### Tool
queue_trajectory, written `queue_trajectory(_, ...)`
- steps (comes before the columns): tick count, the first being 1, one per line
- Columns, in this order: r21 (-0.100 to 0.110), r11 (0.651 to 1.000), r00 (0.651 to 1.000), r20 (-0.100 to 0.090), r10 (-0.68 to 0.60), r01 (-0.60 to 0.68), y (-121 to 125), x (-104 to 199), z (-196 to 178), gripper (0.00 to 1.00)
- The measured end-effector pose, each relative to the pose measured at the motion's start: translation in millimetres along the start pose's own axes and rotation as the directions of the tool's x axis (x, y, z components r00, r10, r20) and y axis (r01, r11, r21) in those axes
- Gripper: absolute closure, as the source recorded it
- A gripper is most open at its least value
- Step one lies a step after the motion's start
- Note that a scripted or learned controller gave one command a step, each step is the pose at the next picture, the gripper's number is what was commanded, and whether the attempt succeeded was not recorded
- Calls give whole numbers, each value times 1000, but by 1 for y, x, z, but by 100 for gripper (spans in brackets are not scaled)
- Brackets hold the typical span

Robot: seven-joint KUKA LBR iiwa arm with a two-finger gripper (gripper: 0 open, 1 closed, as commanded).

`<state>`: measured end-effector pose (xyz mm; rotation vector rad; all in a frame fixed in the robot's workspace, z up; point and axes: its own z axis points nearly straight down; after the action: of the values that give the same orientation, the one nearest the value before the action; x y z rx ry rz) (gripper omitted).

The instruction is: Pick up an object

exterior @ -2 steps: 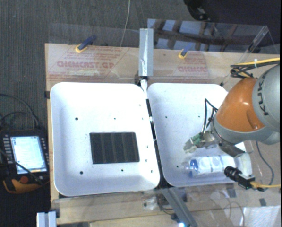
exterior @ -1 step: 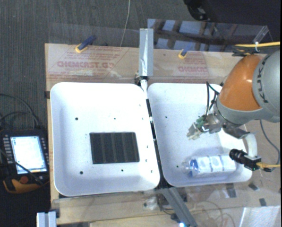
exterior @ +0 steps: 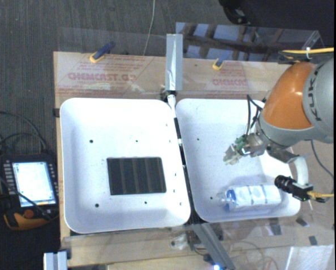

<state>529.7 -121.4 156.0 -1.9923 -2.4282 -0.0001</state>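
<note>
Lying on its side along the near edge of the right bin [exterior: 201,117], the plastic bottle [exterior: 252,197] with its blue cap end is the nearest thing to pick. A dark ribbed pad [exterior: 136,175] rests flat in the left bin [exterior: 77,117], toward its near edge. Above the bottle, the gripper [exterior: 235,152] hangs over the middle of the right bin; how far it is parted I cannot tell, and nothing shows in it. By my judgement, descent, grasp and lift all remain.
</note>
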Motion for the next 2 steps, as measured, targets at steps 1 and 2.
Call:
queue_trajectory(1, 0, 1000, 1000, 0, 0, 0, 0, 0, 0, 0)
queue_trajectory(2, -15, 951, 951, 10, -308, 308, -39, 6, 63, 0)
